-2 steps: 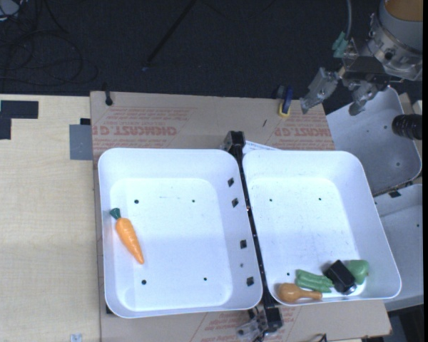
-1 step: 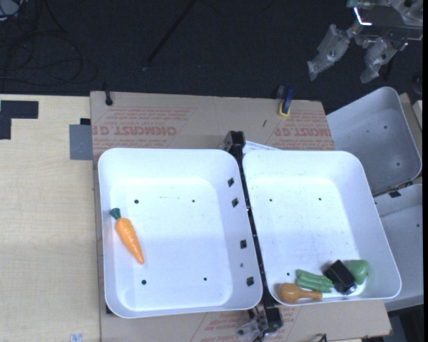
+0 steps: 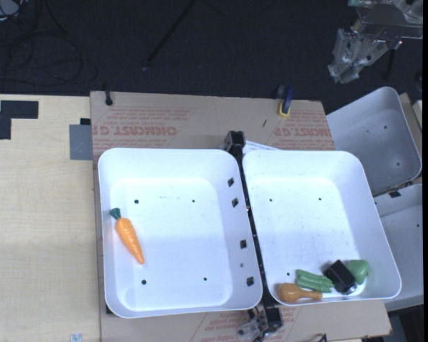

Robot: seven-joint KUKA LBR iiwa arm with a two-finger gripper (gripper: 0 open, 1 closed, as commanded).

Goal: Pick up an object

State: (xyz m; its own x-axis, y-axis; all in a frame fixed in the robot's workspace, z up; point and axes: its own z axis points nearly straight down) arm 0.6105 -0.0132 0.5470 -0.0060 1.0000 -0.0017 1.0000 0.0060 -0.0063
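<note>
Fingers of the gripper [image 3: 351, 61] were too blurred against the dark background for us to tell whether they were spread or closed, and we saw nothing between them. We found the gripper high up at about one o'clock of the scene, hanging well apart from both bins and beyond the far edge of the cardboard sheet [image 3: 200, 120] on which they sat. In the left bin [image 3: 103, 164] we noted a single carrot [image 3: 129, 239], lying near the wall at nine o'clock of that bin, its green top pointing to eleven o'clock and its tip to five o'clock. In the right bin [image 3: 358, 161] the other objects were crowded into the corner at five o'clock: a green pod [image 3: 314, 281], a black block [image 3: 340, 276] touching it on its three o'clock side, a rounded green piece [image 3: 359, 268] just beside the block at two o'clock, and a tan pear-shaped piece [image 3: 298, 293] at seven o'clock of the pod, touching the bin's near wall. We also saw a blue and yellow clamp [image 3: 285, 102] on the sheet's far edge at twelve o'clock of the right bin, and a pale grey panel [image 3: 385, 134] at that bin's two o'clock.
</note>
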